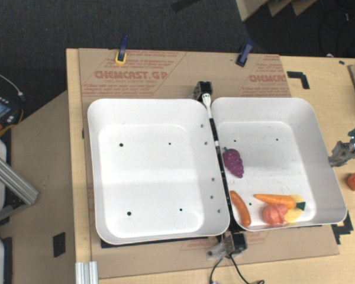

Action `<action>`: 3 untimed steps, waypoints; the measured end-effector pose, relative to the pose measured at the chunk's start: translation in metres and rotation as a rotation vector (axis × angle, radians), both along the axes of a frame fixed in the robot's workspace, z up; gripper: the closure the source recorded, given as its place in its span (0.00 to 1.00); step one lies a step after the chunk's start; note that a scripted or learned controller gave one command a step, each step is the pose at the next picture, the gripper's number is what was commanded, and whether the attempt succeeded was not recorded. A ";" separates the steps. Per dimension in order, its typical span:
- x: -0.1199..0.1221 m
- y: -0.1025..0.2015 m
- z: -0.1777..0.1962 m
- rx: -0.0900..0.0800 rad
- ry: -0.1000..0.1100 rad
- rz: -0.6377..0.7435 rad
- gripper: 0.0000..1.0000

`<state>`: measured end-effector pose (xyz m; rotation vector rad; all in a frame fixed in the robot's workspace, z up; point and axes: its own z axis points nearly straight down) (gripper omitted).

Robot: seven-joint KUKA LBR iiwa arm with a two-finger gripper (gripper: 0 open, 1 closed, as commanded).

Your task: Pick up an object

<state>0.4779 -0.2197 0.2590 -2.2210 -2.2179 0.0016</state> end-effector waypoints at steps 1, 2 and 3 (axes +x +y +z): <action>0.002 -0.004 0.003 -0.002 -0.004 0.001 1.00; 0.001 -0.004 -0.001 -0.001 -0.002 0.002 1.00; 0.001 -0.003 -0.063 0.002 0.003 0.001 1.00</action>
